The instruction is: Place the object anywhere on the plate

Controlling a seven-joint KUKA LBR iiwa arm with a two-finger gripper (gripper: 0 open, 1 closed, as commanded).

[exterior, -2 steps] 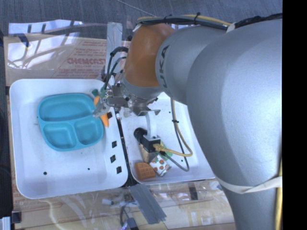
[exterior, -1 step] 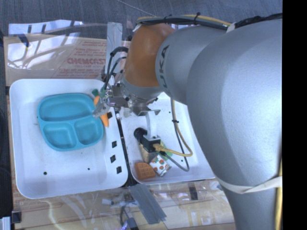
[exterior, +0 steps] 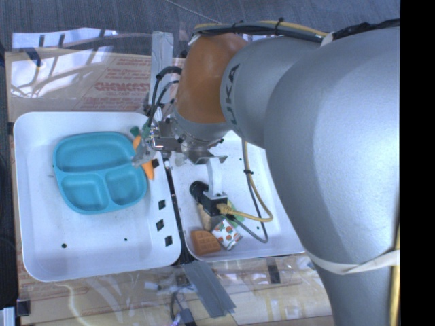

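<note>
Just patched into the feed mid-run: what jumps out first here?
The grey arm with its orange band fills the right side, reaching over the divide between the two bins. The blue plate lies in the left bin, with a carrot at its right edge by the claw. Small toys cluster in the right bin.

The arm (exterior: 319, 148) is a bulky, smooth, light-grey casing with a rounded orange band (exterior: 204, 80) toward its nine o'clock end. Black and yellow cables (exterior: 272, 29) run along its twelve o'clock edge; grey lettering marks the casing beside the band.
</note>
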